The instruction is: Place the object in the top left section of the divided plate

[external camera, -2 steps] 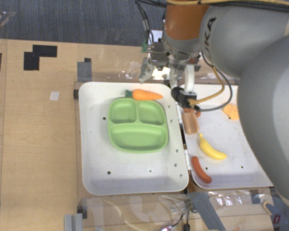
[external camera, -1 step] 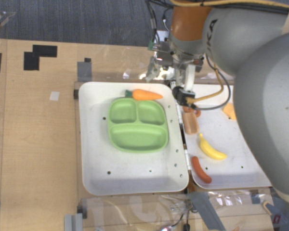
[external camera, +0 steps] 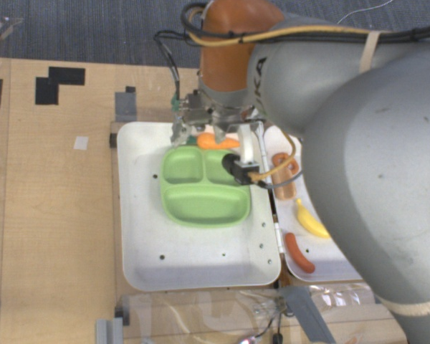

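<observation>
— What's lying out there, counting from the left?

— One green divided plate (external camera: pixel 201 192) is sitting in the left white bin (external camera: pixel 140 221), showing three sections. One orange carrot-like object (external camera: pixel 216 141) is lying just beyond the plate's far rim, under the gripper (external camera: pixel 211 131), not in any section. The right white bin (external camera: pixel 322 267) is holding one brownish item (external camera: pixel 285 176), one yellow banana (external camera: pixel 312 222) and one red sausage (external camera: pixel 299 253).

— And the fingers?

— I cannot tell; the wrist is blocking them.

— The surroundings?

— The surface (external camera: pixel 50 206) is showing pale wood with black marks (external camera: pixel 57 83), and dark grey carpet (external camera: pixel 93 13) is running behind it.
</observation>
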`<state>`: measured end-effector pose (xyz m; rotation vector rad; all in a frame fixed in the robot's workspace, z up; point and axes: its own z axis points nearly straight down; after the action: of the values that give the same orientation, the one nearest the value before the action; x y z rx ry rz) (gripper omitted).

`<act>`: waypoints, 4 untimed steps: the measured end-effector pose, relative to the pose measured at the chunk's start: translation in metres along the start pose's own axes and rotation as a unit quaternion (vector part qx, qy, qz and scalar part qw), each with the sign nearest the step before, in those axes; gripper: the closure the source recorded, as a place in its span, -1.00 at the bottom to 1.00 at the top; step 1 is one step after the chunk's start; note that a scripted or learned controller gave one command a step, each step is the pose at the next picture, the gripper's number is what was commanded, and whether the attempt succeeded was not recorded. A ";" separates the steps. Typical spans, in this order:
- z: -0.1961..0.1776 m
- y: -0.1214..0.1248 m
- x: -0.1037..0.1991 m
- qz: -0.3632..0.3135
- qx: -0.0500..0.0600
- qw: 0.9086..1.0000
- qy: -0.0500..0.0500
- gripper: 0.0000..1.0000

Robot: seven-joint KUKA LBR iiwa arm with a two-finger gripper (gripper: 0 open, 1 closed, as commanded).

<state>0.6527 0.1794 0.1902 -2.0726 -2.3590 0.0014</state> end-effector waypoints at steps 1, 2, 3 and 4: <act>-0.011 0.001 0.000 0.000 -0.001 1.000 0.001 1.00; -0.011 0.001 0.000 0.000 -0.001 1.000 0.001 -1.00; -0.108 0.014 0.029 -0.172 -0.003 0.985 -0.001 -1.00; -0.119 0.015 0.029 -0.173 -0.005 0.985 -0.001 1.00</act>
<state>0.6639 0.2103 0.3090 -1.6364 -2.6881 -0.0090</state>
